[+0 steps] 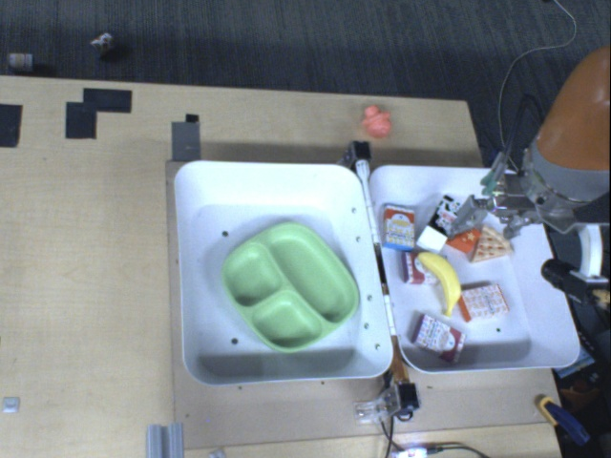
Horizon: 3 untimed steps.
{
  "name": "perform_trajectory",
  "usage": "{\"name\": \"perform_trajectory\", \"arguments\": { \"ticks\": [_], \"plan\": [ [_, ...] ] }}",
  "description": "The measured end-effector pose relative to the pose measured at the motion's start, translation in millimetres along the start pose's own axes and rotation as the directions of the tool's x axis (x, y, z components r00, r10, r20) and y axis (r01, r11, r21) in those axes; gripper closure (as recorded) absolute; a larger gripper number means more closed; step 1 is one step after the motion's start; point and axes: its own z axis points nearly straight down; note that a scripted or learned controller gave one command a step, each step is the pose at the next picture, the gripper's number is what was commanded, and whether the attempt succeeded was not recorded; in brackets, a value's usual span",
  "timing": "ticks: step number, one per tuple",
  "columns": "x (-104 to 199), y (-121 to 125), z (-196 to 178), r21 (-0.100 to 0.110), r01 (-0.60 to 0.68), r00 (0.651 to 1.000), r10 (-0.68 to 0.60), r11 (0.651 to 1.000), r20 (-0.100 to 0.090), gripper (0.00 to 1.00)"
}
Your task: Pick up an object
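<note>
white plastic bins sit side by side in the lower middle of the frame, the left bin (196,256) bearing a green divided plate (289,283) and the right bin (549,346) bearing a scatter of small things: a banana (441,280) near its middle, a waffle piece (490,245) up and to the right of it, a small carton (398,226) at upper left, and a red packet (438,336) at the lower edge. the gripper (485,213) hangs at the right bin's upper right, just above the waffle piece, and whether it is apart or together cannot be told. a pink toy (377,120) lies on the bench (86,284) above the bins.
</note>
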Motion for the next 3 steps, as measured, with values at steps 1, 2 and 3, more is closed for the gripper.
{"name": "perform_trajectory", "arguments": {
  "ticks": [1,2,3],
  "plan": [
    [-4.3,24.2,138.2,-0.004,-0.002,1.0,0.002,1.0,0.001,0.0],
    [20.4,-24.7,146.5,-0.009,-0.003,1.0,0.003,1.0,0.002,0.0],
    [20.5,-22.5,135.1,-0.015,-0.001,1.0,0.001,1.0,0.003,1.0]
  ]
}}
